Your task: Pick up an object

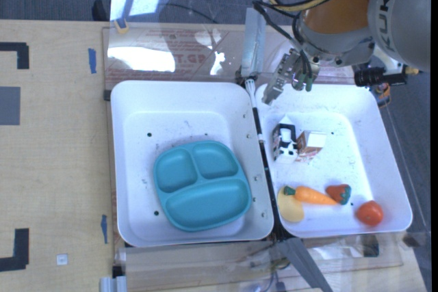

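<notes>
Smooth blue sectioned tray (pixel 202 185), white plastic bin (pixel 130 147)

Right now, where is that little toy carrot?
The carrot lies in the right bin, near its front edge, between a yellow piece and a red-and-green strawberry.

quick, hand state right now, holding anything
hand: above the far left corner of the right bin, nothing seen between its fingers; open or closed cannot be told.

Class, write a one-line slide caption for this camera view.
Claw above right bin of toy food; blue plate in left bin.
</notes>
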Robot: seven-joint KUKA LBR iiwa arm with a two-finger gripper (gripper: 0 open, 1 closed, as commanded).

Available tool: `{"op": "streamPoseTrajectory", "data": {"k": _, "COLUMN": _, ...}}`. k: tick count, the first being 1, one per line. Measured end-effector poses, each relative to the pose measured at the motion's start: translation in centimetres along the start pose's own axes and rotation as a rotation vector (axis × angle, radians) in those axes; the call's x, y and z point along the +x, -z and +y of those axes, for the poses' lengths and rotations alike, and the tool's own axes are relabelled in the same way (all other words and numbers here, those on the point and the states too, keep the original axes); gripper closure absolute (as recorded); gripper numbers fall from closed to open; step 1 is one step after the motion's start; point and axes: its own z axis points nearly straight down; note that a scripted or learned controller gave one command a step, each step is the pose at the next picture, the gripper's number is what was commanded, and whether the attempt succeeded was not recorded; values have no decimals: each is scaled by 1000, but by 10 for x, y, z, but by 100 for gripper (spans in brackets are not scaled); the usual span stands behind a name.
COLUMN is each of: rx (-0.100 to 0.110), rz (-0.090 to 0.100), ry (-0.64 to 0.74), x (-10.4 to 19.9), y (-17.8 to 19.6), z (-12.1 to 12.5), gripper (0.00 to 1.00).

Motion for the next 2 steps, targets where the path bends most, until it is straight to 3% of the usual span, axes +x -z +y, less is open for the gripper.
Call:
{"op": "streamPoseTrajectory", "data": {"k": 1, "rx": -2, "rz": -4, "ry": 48, "x": 6, "y": -9, "z": 37, "gripper": 100}}
{"op": "streamPoseTrajectory", "data": {"k": 2, "rx": -1, "rz": 1, "ry": 234, "x": 61, "y": -24, "z": 98, "gripper": 100}}
